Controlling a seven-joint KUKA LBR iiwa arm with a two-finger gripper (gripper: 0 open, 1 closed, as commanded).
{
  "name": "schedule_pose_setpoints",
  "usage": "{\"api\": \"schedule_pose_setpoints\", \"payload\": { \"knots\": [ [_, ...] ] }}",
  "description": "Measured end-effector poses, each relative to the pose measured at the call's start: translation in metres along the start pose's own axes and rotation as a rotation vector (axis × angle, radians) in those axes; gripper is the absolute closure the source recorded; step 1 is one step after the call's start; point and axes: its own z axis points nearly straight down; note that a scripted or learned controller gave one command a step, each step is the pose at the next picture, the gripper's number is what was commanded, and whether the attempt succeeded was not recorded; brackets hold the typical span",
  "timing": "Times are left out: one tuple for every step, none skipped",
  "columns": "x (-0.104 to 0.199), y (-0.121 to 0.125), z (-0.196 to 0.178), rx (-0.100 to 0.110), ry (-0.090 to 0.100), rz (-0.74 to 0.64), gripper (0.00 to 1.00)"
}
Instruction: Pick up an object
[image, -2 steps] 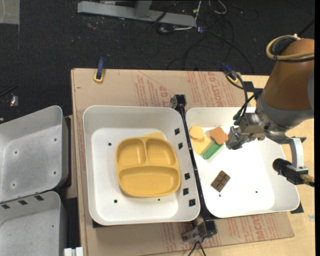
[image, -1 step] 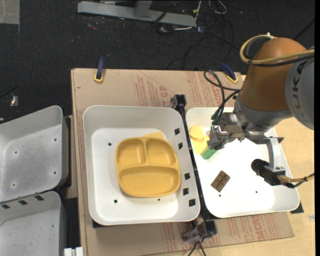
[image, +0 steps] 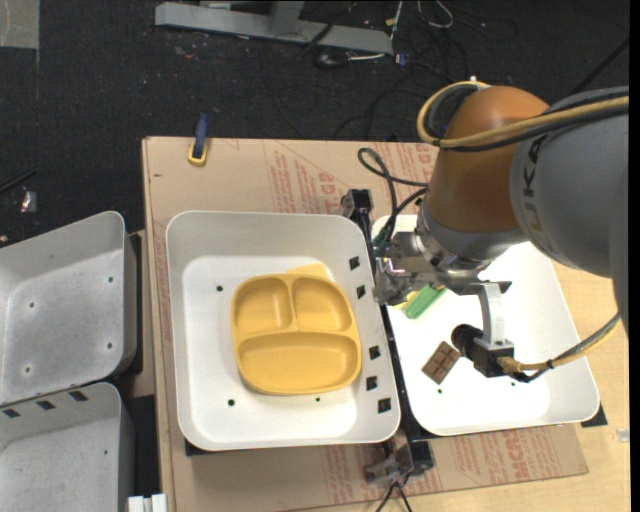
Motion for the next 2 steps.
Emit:
{"api": "schedule_pose_setpoints", "payload": {
  "knots": [
    [0.0595, 0.0083, -0.0001, -0.004, 0.0, -0.002, 1.0],
    [0.0554, 0.008, -0.0001, -0.003, -0.002, 0.006, 0.0]
  ]
}}
